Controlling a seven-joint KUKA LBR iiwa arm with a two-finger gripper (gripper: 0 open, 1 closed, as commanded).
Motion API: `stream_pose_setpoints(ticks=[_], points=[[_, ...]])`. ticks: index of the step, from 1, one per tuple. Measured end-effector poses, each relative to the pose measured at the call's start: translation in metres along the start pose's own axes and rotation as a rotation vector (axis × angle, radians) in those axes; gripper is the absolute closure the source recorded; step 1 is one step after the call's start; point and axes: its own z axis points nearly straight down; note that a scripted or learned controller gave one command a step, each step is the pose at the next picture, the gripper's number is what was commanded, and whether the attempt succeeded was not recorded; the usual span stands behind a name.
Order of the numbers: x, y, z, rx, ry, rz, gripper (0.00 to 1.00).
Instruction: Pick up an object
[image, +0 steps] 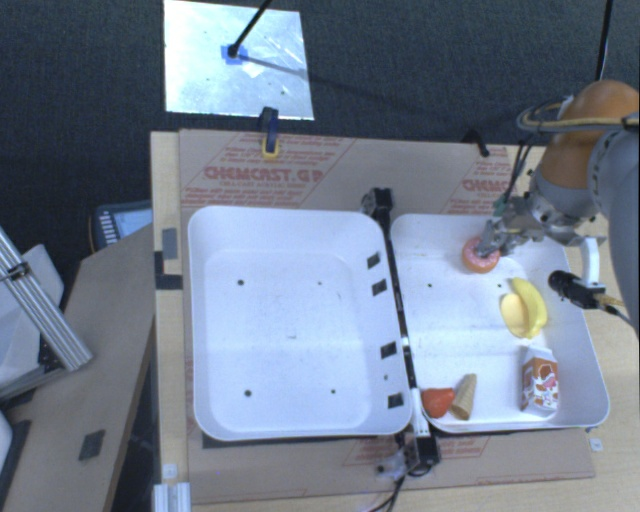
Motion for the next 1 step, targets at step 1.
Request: stream_pose_setpoints(ticks=[1], points=[[0.0003,-0.0001,0.0007,0.001,0.000,-0.002,0.00]])
